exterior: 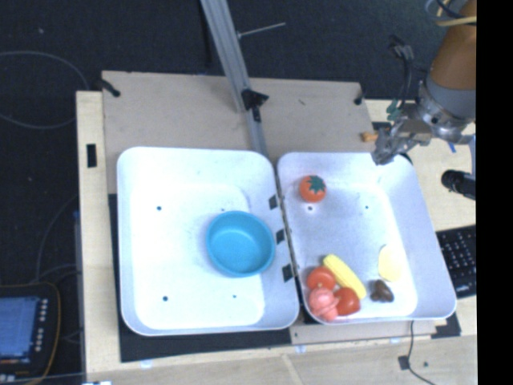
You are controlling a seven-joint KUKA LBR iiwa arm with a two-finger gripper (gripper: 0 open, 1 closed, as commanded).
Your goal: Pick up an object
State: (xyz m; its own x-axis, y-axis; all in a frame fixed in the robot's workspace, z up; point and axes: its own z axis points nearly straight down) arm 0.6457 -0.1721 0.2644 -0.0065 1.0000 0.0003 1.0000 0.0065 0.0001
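Nothing has been lifted yet, as far as I can judge: the gripper [390, 147] hangs over the far right corner of the right bin [405, 184], and from here I cannot tell how its jaws stand. Every object lies in a bin. The likeliest candidates sit in the right bin: a tomato [313, 188] alone near the far left, and a cluster at the near edge, where a yellow banana [345, 273] lies with its long axis running diagonally, from far-left to near-right, touching the red fruits [330, 291] beside it. A blue bowl [240, 243] rests upright in the left bin [160, 183]. Reach, grasp and lift all remain.
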